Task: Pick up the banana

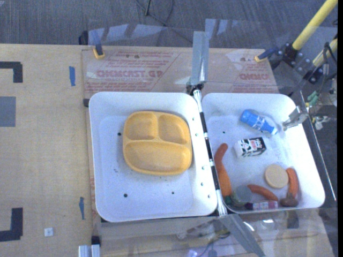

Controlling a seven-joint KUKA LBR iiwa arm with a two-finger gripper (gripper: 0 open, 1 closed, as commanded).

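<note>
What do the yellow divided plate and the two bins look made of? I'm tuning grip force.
The yellow divided plate looks like moulded plastic, matte: rounded compartment ridges, even colour, soft sheen. The left bin and right bin look like thin white plastic or coated metal with rounded corners; which one is unclear.

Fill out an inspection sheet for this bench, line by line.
Surface: two white bins, the left bin and the right bin, side by side on a wooden bench.
Job's things: nothing seen.
Clutter: a yellow divided plate in the left bin; in the right bin a blue bottle, a black-and-white carton, a carrot, a tan disc and two sausages.
Grippers: the gripper is at the right bin's right rim, beside the blue bottle.
Cables: a dark cable loops on the floor.
Surroundings: cardboard under the bins, blue tape on the bench, a yellow pole.
</note>
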